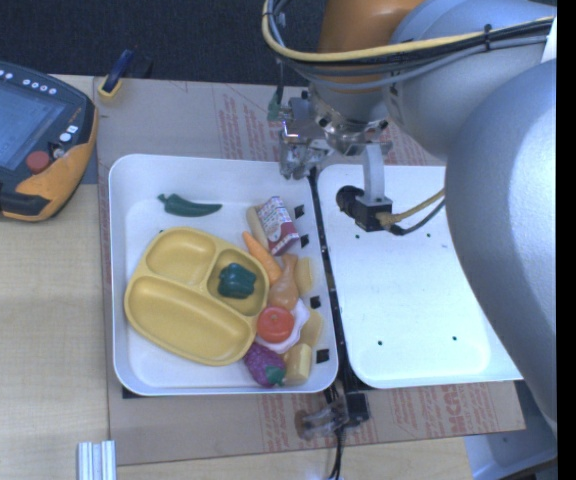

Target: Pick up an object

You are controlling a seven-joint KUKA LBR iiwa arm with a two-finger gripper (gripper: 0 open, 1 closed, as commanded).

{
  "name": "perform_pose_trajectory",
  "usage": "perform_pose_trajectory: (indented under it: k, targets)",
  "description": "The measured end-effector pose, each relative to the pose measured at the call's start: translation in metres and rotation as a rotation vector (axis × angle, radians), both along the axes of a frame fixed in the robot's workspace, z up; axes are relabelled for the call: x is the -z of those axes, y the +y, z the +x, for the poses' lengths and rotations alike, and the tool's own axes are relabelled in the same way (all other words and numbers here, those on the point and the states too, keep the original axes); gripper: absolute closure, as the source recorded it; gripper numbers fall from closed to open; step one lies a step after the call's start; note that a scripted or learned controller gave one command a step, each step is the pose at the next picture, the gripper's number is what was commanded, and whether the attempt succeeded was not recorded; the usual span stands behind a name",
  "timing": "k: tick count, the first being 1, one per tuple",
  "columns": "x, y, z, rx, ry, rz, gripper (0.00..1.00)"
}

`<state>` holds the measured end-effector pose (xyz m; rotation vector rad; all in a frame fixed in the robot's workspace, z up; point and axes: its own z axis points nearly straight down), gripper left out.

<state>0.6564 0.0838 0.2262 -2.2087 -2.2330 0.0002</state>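
The pick is not yet done, judging by how things lie: every candidate object sits in the left bin (118,268), and nothing can be seen carried by the gripper (303,158), which hangs at the far end of the seam between the left bin and the right bin (408,298), over the left bin's far right corner. Nearest to it is a small red and white packet (277,223), with an orange carrot (261,255) just beside that; further toward the near edge, a red-orange round piece (276,322) and a purple piece (263,363) crowd the right wall among some pale yellow bits. A yellow divided tray (173,308) takes up the middle of the bin with a dark green piece (236,280) in its far right compartment, and a green pepper (190,205) lies alone on the bin floor on the far side. What is left seems to be the whole of the task: come down on one object, close on it and lift. Whether the gripper is spread or closed I cannot tell, since the arm (448,58) and its looped cables hang over the tool and the metal parts below the wrist blur together. The pale pieces along the right wall are too small and crowded to name, and the arm's bulk cuts off the right bin's right side.
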Motion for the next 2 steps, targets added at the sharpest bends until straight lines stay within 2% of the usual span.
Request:
perform_pose_trajectory:
  k: [1, 2]
  targets:
    - [-0.005, -0.014, 0.000, 0.008, -0.001, -0.002, 1.00]
    - [-0.023, 0.014, 0.000, 0.003, 0.000, -0.001, 1.00]
